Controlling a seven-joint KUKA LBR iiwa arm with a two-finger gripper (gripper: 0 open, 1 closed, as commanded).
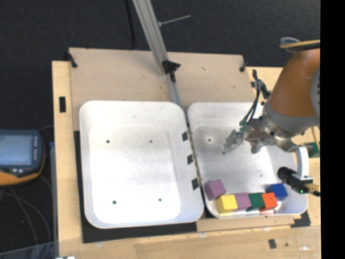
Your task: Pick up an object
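Note:
Several small blocks lie along the front edge of the right bin [215, 117]: a purple block [215, 188], a yellow block [227, 203], a second purple block [243, 200], a green block [254, 201], an orange block [268, 200] and a blue block [277, 190]. My gripper [242, 144] hangs over the middle of the right bin, well behind the row of blocks. It is open, its fingers spread with nothing between them. The arm's orange band [299, 85] covers the bin's far right part.
The left bin [135, 161] sits beside the right one, with a dark divider strip [190, 155] between them. A slanted metal rail [153, 31] rises at the back. A handheld pendant [19, 152] rests off the bench's left side.

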